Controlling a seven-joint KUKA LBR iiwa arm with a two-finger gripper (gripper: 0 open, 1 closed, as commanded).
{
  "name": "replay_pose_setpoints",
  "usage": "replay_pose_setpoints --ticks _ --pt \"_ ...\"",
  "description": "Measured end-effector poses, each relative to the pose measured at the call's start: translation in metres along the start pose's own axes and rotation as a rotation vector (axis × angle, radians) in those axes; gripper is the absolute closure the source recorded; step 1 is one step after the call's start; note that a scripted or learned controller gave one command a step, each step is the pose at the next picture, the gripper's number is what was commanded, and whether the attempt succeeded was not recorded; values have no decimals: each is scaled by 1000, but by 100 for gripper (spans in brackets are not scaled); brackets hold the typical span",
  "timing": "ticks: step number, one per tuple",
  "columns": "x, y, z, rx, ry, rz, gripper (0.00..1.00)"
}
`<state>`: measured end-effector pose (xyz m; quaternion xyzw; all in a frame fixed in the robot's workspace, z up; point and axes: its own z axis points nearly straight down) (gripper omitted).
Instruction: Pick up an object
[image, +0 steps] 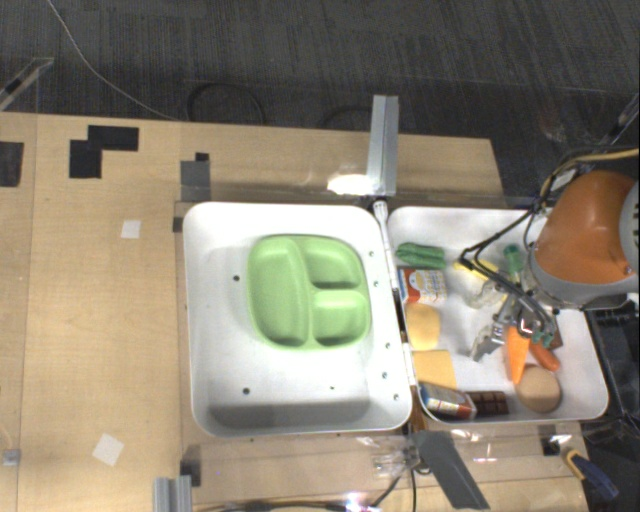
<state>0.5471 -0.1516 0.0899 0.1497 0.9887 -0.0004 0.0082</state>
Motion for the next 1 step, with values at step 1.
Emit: replay_pose_setpoints --ticks 1 --pt "33 -25 -1 0 -2 35 0"
